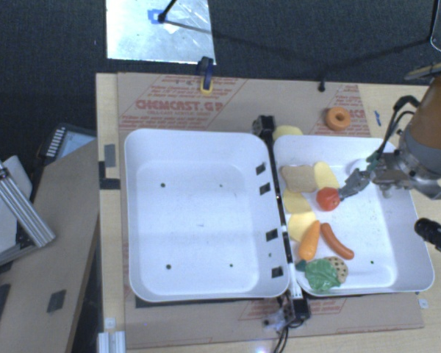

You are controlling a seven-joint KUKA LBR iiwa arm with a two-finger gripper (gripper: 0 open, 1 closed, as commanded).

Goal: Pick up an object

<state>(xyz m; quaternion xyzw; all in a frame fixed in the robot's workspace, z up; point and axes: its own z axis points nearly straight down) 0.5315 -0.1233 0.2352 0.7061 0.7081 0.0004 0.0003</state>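
The right bin (404, 267) holds toy food along its left side: a red tomato (328, 198), a tan bread slice (299, 177), a pale yellow piece (325, 173), an orange carrot (309, 243), a red-orange sausage (336, 241) and a green broccoli (320, 274) beside a cookie (341, 271). My gripper (348, 189) reaches in from the right, low over the bin. Its dark tip sits right against the tomato's right edge. Whether it touches the tomato is not visible.
The left bin (198, 212) lies beside the right one, with a black hinge strip (275, 197) between them. A donut (338, 118) and a yellow item (287, 132) rest on the cardboard behind the right bin. More yellow pieces (300, 225) lie near the divider.
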